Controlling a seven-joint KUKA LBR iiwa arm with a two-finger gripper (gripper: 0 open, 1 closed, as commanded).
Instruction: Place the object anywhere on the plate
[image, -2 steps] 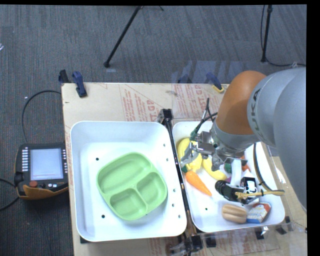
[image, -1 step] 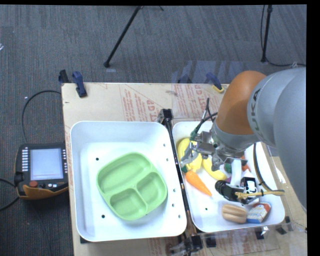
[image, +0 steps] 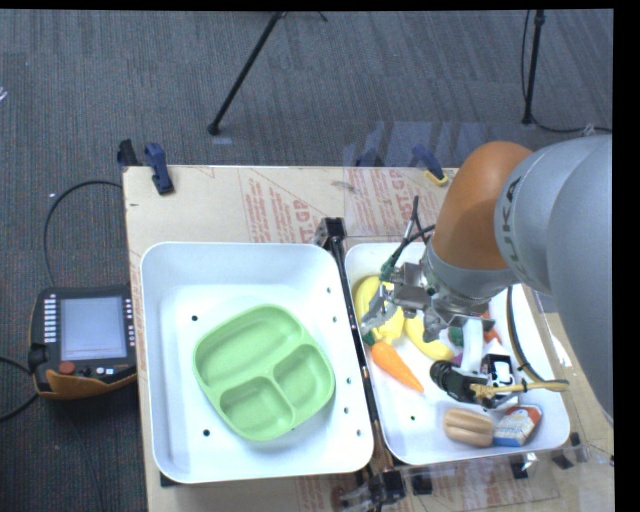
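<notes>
Plate: a green divided plate (image: 264, 372) lies in the left bin (image: 170, 290), nothing on it.
Arm: the grey arm (image: 560, 230) reaches in from the right, over the right bin (image: 555, 410).
Pincer: the pincer (image: 400, 312) hangs low among the toy food; how far it is spread cannot be told.
Object: a yellow banana (image: 372, 298) lies just beside the pincer, in the right bin.
Others: an orange carrot (image: 397, 367), a bread roll (image: 470, 427).
Tabletop: a teach pendant (image: 85, 338) lies beyond its left side.
</notes>
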